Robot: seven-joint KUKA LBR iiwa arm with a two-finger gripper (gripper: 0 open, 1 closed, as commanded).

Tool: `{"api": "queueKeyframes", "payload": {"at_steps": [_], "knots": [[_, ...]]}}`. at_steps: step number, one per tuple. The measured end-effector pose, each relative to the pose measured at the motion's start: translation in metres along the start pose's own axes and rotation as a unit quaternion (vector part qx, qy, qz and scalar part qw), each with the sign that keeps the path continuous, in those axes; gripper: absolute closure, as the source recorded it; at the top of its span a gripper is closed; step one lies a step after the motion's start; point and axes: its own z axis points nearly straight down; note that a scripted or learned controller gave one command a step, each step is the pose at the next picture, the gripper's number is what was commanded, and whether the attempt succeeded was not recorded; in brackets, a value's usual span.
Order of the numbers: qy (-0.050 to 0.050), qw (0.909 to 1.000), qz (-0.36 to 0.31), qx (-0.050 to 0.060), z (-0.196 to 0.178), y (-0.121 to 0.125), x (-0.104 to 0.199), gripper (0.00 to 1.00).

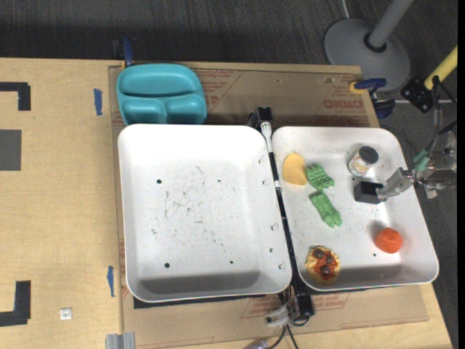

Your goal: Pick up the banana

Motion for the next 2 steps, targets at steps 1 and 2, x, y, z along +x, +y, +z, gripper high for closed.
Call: {"api": "queueKeyframes", "payload": {"at_steps": [1,2], "knots": [[0.001,0.9939,-0.110,0.001,0.071,-0.022,0.084,0.00],[0.000,0.9940,-0.110,-0.001,0.061,-0.021,0.084,1.00]]}}
